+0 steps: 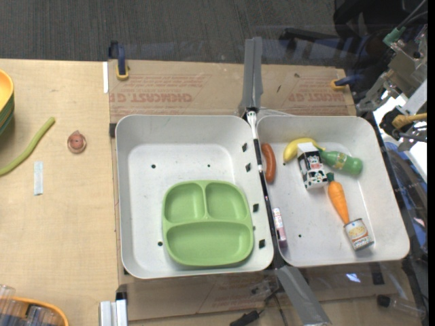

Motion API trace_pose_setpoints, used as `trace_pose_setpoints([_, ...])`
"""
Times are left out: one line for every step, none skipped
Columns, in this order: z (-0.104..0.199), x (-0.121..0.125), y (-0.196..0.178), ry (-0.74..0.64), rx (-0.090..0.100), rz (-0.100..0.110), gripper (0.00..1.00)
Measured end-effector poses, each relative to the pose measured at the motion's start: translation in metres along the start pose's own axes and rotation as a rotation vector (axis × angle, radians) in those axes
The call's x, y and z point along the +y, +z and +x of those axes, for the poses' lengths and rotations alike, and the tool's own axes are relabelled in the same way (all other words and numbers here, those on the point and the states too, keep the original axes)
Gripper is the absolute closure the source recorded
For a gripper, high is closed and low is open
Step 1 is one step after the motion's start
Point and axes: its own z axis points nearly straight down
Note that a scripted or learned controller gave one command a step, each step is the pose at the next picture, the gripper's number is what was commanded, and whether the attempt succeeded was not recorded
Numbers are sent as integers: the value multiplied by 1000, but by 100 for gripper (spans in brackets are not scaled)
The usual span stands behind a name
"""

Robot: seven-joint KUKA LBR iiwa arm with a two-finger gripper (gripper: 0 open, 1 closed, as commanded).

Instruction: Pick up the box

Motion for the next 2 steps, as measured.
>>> trace_pose_setpoints([12,7,0,47,1,-1,0])
trace_pose_setpoints([22,8,0,98,1,-1,0])
